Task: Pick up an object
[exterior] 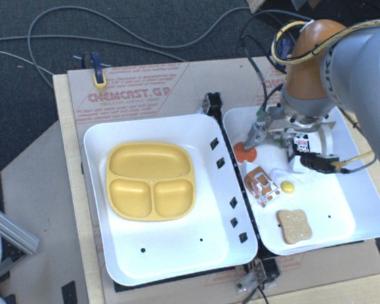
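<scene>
In the right bin (359, 197) lie a small red-orange object (244, 152), an orange-and-white wrapped item (260, 183), a little yellow ball (287, 186) and a tan bread slice (294, 225). My gripper (256, 135) hangs low over the far left part of this bin, just up and right of the red-orange object and very close to it. I cannot see anything held in it. The grey arm with its orange band (313, 38) reaches in from the upper right and hides the far right part of the bin.
The left bin (174, 252) holds a yellow three-compartment plate (151, 179). A black divider with clips (230, 177) runs between the two bins. Cables (327, 163) trail over the right bin near the gripper. A blue-and-yellow clamp (98, 68) sits at the board's far edge.
</scene>
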Action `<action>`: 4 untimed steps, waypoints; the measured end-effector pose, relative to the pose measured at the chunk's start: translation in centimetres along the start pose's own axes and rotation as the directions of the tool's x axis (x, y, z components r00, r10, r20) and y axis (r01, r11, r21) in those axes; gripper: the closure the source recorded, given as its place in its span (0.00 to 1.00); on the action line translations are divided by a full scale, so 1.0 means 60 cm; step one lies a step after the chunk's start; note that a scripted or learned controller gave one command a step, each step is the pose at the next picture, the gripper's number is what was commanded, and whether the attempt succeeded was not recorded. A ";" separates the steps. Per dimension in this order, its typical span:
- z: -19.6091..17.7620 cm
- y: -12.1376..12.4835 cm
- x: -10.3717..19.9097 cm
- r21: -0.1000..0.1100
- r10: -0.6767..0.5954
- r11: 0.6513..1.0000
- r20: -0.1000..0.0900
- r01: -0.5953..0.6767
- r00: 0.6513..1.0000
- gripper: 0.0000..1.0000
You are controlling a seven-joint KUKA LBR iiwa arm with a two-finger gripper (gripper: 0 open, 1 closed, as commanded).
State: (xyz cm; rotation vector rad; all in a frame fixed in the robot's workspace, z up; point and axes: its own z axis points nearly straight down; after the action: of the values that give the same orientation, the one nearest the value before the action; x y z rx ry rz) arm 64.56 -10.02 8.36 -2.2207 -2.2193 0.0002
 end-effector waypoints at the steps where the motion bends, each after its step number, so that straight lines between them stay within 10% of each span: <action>1: -0.026 0.004 0.000 -0.007 0.000 1.000 0.000 0.000 1.000 1.00; 4: -0.347 0.010 -0.024 -0.010 -0.002 1.000 0.003 0.002 1.000 1.00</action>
State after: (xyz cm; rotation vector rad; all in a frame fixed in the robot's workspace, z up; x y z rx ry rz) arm 65.20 -11.47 29.15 -2.2257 -2.2277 -0.0079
